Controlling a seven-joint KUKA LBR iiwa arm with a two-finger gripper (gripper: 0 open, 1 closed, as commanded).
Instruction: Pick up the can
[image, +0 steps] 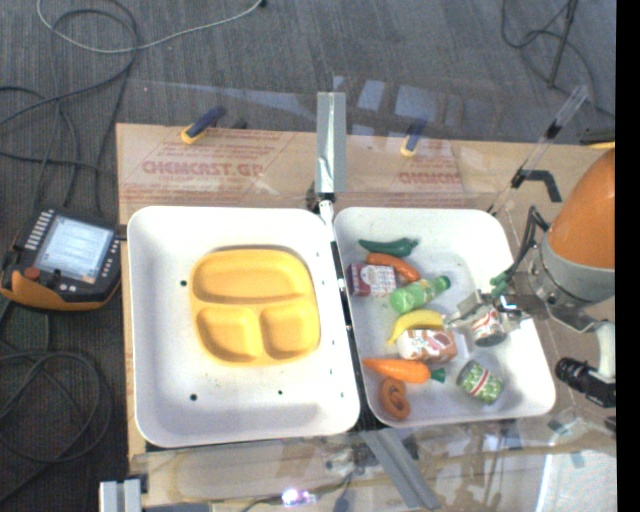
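A small can (487, 324) with a red and white label and a silver end sits at the tip of my gripper (488, 318), over the right side of the right bin (520, 400). It lies between the two fingers, which are shut on it. The grey arm with its orange band (590, 225) comes in from the right, above the bin's edge. A second can-like item (480, 382), green with a red and white label, lies on the bin floor just below the gripper.
The right bin also holds a green pepper (390, 245), two carrots (393, 266) (398, 369), a maroon packet (372, 281), a green bottle (417, 295), a banana (415, 323), a white and red tub (427, 346) and a brown ring (396, 399). A yellow divided tray (255, 303) lies in the left bin (160, 330).
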